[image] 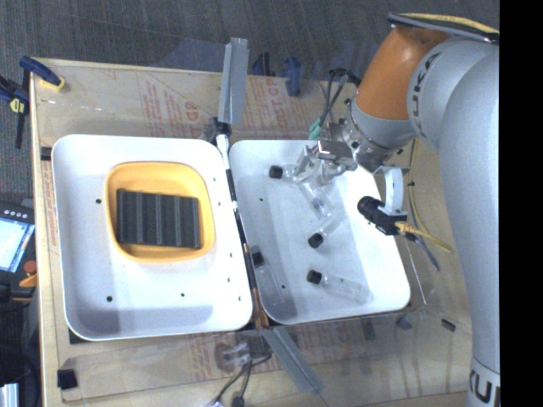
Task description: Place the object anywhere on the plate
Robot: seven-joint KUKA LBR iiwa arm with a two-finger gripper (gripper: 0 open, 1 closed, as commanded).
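A yellow plate [158, 174] lies in the left bin [85, 295]. A dark ridged rectangular object [159, 219] rests flat on it, filling most of its middle. My gripper [316, 173] hangs over the far part of the right bin [386, 288], well away from the plate. Below it lie clear plastic pieces with black caps: one cap [275, 172] to the gripper's left, a capped tube [316, 238] near the bin's middle, and another capped tube [327, 281] toward the front. I see nothing clearly held at the gripper.
The arm's grey body and orange band [390, 75] come in from the right over the right bin's far corner. A black fitting [379, 214] with cables hangs beside the wrist. A raised divider [237, 227] separates the bins.
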